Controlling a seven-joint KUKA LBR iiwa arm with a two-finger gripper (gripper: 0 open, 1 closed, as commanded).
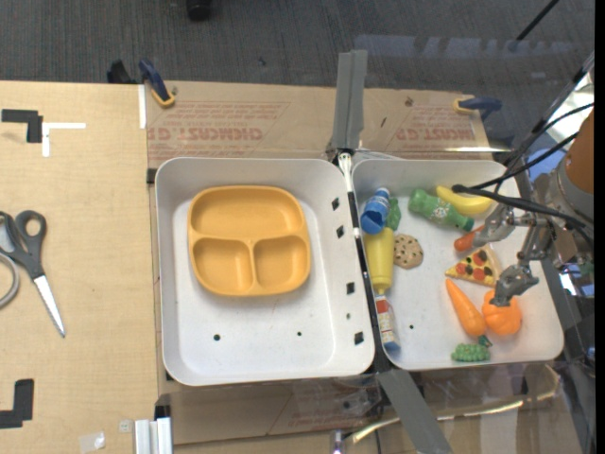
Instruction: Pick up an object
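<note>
Looking down from the near edge, the right bin holds toy food: green broccoli, a carrot and an orange fruit. The gripper hovers just above that fruit, its two fingers spread and holding nothing, apparently lining up a grasp. Farther back lie a pizza slice, cookie, yellow bottle and banana. The left bin holds a yellow divided plate.

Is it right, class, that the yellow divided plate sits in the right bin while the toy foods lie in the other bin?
Not quite. The camera view shows the yellow divided plate in the left bin; the toy foods, such as the pizza slice, lie in the right bin.
</note>
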